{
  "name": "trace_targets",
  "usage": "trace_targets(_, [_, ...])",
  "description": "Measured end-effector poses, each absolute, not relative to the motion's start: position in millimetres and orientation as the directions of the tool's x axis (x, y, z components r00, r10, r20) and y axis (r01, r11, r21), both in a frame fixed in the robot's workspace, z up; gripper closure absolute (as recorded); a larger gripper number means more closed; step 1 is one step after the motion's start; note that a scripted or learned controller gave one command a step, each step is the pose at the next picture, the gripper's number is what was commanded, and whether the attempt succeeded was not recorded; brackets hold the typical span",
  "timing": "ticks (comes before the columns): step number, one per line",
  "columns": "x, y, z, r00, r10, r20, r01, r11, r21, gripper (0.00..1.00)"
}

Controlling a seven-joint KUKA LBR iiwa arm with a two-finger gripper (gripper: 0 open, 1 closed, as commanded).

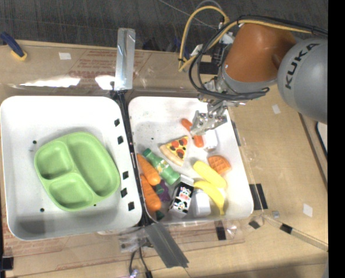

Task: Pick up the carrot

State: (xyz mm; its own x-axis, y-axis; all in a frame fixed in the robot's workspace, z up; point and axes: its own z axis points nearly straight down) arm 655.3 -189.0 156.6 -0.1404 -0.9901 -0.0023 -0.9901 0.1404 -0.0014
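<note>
The grey arm (300,68) reaches in from the upper right of the frame over the right bin (242,178), and its hand (206,122) hangs low in that bin's upper middle, just above a small orange-red piece (192,130); whether it is apart or together I cannot tell. The carrot (149,190) lies along the bin's left wall, lower centre of frame, well apart from the hand. This looks like the approach step, and the next move calls for shifting down-left over the carrot before closing.

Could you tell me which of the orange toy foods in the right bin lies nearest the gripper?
The small orange-red piece beside the gripper; the carrots lie far off along the bin's left wall.
</note>
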Motion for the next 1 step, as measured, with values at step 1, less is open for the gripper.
trace_targets(1, [657.7, -192.7, 180.1, 0.188, -0.982, -0.001, -0.982, -0.188, -0.003, 1.00])
